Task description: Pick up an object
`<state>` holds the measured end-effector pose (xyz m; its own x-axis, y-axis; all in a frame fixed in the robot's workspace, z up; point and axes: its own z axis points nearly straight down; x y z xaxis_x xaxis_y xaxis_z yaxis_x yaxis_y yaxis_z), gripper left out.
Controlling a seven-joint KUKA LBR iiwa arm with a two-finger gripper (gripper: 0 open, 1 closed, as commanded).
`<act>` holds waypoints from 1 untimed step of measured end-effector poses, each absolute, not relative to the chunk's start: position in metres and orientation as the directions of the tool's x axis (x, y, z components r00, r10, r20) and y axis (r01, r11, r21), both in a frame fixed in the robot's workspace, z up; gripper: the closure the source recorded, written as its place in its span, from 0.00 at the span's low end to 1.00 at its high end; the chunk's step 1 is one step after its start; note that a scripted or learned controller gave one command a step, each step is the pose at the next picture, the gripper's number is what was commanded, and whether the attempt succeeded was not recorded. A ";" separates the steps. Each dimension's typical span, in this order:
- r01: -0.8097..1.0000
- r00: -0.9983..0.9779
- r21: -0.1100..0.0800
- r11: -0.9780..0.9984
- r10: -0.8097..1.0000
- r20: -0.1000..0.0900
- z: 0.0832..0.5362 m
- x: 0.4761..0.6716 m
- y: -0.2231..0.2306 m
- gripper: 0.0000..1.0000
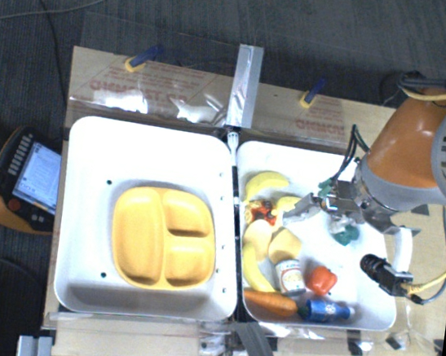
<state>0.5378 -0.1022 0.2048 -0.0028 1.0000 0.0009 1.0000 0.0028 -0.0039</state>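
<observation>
At the near edge of the right bin (367, 321) a carrot (269, 304) lies flat along the wall, and a blue bottle (326, 310) lies just beside it, end to end. Just behind them stand a small jar (289, 276) with a white label and a red pepper-like object (321, 279), close to each other. A long banana (254, 260) runs along the left wall of this bin, with a pale yellow piece (285, 243) touching it, and more yellow fruit (265, 183) lies farther back, next to a small red-and-dark item (261, 212). The gripper (309, 207) is over the middle of this bin, above the fruit; whether it is spread or pressed together, I cannot tell, and nothing is seen held in it. A green object (347, 232) lies under the wrist. The left bin (95, 147) holds a yellow divided tray (165, 236). Behind the bins, clear plastic sheet (161, 94) is on the bench.
</observation>
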 end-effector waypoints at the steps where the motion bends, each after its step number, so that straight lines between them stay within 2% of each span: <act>1: 0.993 -0.120 0.012 0.120 0.993 -0.004 0.089 0.624 -0.111 0.00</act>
